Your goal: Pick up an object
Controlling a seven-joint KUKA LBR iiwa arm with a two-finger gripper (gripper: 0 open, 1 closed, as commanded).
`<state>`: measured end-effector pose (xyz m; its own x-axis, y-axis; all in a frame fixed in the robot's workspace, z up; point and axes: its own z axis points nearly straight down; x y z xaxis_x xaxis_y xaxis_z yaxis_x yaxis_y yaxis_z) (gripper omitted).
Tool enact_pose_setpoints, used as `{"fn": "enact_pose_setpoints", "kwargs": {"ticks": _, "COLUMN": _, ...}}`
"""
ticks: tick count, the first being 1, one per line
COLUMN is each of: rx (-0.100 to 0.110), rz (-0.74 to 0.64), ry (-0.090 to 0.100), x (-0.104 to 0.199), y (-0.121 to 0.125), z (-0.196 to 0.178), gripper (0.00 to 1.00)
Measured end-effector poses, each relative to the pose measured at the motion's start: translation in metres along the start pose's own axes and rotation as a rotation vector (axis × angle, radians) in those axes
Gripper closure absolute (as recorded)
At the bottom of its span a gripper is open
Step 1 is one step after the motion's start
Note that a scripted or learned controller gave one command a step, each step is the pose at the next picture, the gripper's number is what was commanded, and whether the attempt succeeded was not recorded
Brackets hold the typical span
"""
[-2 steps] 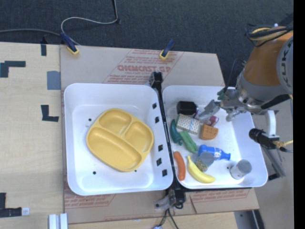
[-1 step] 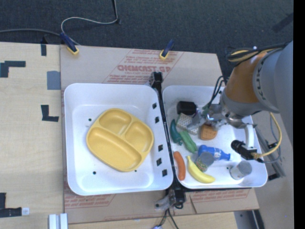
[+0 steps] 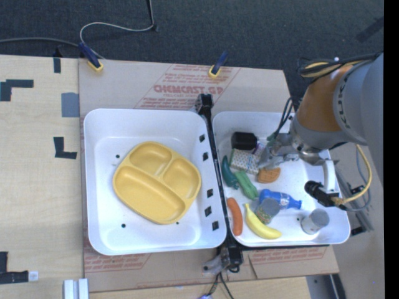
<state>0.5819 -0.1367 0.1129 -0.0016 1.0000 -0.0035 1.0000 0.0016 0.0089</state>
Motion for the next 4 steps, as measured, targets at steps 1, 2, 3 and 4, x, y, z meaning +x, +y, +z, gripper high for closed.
{"fn": "enact_pose_setpoints", "kwargs": {"ticks": 1, "rx": 0.008, "rz": -0.001, "ry": 0.003, "x": 0.066, "y": -0.037, "z": -0.138, "gripper": 1.00}}
{"fn": "enact_pose_setpoints", "kwargs": {"ticks": 2, "rx": 0.009, "rz": 0.000, "ry": 0.004, "x": 0.066, "y": -0.038, "z": -0.138, "gripper": 0.00}}
{"fn": "enact_pose_setpoints", "kwargs": {"ticks": 3, "rx": 0.013, "rz": 0.002, "ry": 0.003, "x": 0.016, "y": -0.036, "z": -0.039, "gripper": 0.00}}
{"fn": "enact_pose_setpoints", "kwargs": {"ticks": 4, "rx": 0.000, "rz": 0.001, "ry": 0.001, "x": 0.007, "y": -0.006, "z": 0.022, "gripper": 0.00}}
